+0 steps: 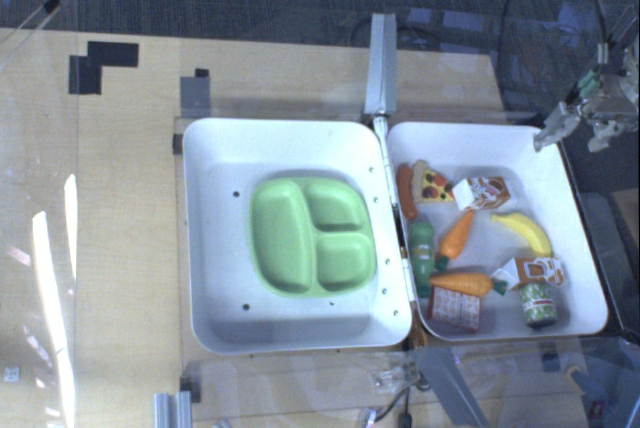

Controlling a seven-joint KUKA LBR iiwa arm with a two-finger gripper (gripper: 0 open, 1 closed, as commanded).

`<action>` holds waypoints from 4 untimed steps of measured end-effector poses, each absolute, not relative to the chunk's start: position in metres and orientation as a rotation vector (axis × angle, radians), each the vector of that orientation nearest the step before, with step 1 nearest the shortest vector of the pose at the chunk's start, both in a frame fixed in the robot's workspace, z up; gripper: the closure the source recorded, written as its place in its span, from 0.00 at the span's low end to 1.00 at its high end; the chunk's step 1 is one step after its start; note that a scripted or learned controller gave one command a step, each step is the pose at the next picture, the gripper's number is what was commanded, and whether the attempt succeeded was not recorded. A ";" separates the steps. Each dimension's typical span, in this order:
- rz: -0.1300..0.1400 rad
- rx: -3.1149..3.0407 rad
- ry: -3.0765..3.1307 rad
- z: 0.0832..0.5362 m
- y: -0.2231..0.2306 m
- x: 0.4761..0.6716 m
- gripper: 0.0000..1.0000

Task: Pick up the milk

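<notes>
Now the milk [484,192] lies on its side near the back of the right bin [590,246], a pizza slice [432,184] at its 9 o'clock and a carrot [456,234] at its 7. A second carton [538,270] lies toward 5 o'clock. Well off at 2 o'clock, the jaws [572,128] hang over the bin's far corner, blurred; their spread cannot be told.

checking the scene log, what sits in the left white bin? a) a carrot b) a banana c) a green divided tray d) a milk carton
c: the green divided plastic tray lies in the left shallow white bin, while the yellow banana and the other toy foods lie in the right shallow white bin.
</notes>
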State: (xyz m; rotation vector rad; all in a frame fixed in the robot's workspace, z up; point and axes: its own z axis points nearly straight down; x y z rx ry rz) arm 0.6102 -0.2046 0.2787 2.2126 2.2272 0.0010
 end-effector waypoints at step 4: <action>0.041 1.929 2.403 0.113 -0.156 0.642 0.00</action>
